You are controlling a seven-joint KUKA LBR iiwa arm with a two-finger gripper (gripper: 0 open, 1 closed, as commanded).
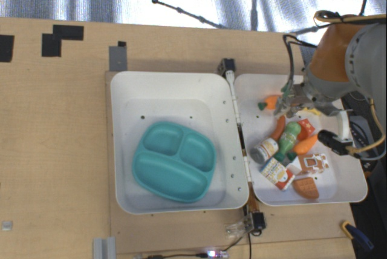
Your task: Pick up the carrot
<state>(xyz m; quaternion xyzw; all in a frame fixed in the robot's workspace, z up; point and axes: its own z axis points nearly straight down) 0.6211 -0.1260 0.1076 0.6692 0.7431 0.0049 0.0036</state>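
Jaws' state impossible to tell, beside one carrot (270, 102) in right bin (357, 190); one teal tray (174, 161) in left bin (121, 131).

We see two white bins (175, 85) on a tan bench (54, 149) marked with black squares (60, 39). The left bin holds a teal tray (174, 161). In the right bin lie an orange carrot (271, 101) with a green top, a green bottle (289, 140) and a red-and-white carton (277, 172).
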